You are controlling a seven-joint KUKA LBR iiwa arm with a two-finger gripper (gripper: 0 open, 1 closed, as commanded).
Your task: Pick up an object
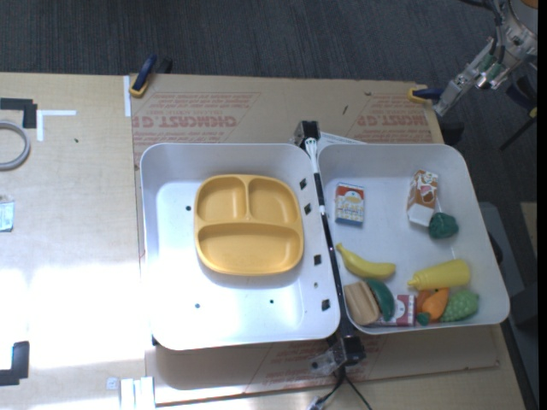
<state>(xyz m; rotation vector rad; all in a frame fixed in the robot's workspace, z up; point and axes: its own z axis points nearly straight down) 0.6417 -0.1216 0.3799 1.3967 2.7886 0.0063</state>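
gripper: raised beyond right bin's far corner | grip state: cannot tell

**Arm hardware, as we see it**

At approx 1 o'clock in the frame we see the arm's end section: orange band at the very top, pale grey/silver wrist w/ metal fittings below. The gripper is slim, light grey, w/ small green marks near its base. Dark cables loop at 12 o'clock of the wrist.
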